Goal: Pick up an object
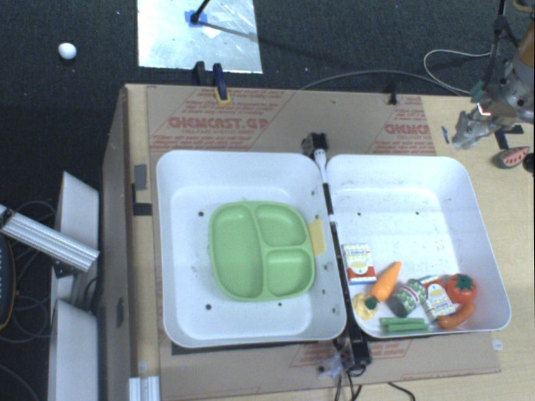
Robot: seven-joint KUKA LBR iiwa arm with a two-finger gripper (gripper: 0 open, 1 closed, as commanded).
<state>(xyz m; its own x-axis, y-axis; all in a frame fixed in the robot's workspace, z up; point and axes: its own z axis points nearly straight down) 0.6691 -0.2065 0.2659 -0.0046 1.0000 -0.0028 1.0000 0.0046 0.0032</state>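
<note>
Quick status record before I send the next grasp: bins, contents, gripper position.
left bin: holds green divided plate
right bin: items clustered at the near edge
items: carrot, small carton, tomato, green bean pod
gripper: beyond the right bin's far right corner, outside it, holding nothing visible

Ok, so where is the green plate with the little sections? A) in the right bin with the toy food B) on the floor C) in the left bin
C: the green plate lies flat in the left bin, while the toy carrot and the other play food sit in the right bin.
</note>
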